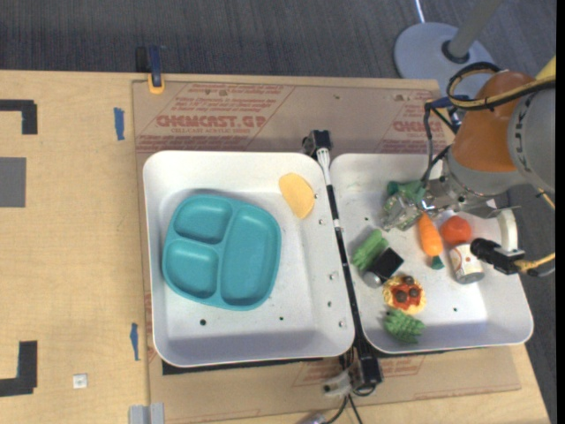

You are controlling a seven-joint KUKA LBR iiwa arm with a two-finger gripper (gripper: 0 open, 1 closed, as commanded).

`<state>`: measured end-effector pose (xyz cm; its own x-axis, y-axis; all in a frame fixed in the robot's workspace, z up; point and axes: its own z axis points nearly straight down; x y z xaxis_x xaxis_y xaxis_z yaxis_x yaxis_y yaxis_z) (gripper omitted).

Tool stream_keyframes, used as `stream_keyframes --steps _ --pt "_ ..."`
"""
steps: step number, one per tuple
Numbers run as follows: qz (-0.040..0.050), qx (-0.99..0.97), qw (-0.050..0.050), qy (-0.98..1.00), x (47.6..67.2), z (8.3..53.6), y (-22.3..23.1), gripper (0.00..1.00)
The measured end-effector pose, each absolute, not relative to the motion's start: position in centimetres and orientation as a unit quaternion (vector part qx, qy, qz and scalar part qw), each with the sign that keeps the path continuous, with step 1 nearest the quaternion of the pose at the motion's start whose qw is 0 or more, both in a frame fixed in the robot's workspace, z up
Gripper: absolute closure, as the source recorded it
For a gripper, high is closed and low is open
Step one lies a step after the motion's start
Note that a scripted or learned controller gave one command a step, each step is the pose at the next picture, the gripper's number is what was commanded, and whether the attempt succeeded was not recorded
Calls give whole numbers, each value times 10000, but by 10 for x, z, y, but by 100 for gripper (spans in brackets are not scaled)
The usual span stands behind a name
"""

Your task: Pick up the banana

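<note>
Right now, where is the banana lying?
In the camera view, the banana lies in the left bin, near its upper right corner, just beyond the teal divided plate and close to the rail between the bins.

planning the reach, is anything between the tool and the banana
The tool is over the right bin among the toys; the banana lies in the left bin, beside the teal plate. Between them are the bins' adjoining rims and a black bar along them.

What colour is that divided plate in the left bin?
Teal, a blue-green all over; the divided plate shows plainly in the camera view.
</note>
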<state>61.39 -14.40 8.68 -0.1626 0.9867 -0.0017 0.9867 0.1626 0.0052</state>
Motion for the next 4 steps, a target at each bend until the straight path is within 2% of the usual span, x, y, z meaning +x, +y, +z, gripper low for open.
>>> stream_keyframes --steps 1,2,3,4 --pt "10 6512 26 7589 668 252 -153 0" --pt "16 5941 33 8044 662 469 -85 0" --pt "13 6499 21 7600 667 536 -40 0" --pt "12 5899 10 8075 667 535 52 0"
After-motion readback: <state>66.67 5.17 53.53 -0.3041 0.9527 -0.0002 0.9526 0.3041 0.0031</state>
